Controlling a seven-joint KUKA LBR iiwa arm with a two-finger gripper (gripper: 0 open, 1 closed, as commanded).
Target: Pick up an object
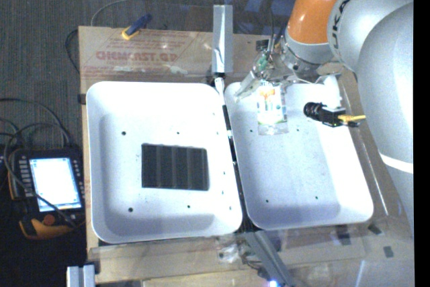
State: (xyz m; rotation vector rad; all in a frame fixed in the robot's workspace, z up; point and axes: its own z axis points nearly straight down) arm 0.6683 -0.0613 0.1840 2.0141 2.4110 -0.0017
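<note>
Lying lengthwise far-to-near, a clear packet (271,115) sits by jaws whose state I cannot tell.

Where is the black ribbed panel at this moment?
In the camera view, the black ribbed panel lies flat near the middle of the left white bin, touching none of its walls.
</note>
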